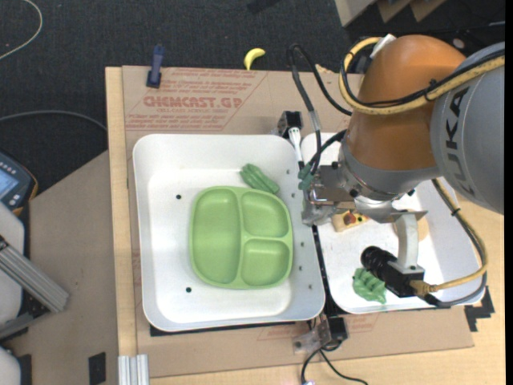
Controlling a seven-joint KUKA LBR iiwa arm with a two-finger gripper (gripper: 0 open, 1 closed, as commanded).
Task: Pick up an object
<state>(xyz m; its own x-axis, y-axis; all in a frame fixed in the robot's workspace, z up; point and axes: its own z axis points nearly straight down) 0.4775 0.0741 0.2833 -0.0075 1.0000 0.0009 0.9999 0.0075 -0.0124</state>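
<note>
The green divided plate (240, 237) is looking like smooth plastic with a soft sheen, and the white bin (156, 215) under it is showing a smooth, slightly glossy plastic wall. The surface (200, 103) is appearing as matt brown cardboard with red print, while the arm's orange band (401, 103) is gleaming glossily.

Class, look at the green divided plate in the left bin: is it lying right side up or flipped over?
Right side up. The green divided plate lies flat in the left bin with its three hollow compartments and raised dividers facing the camera.
</note>
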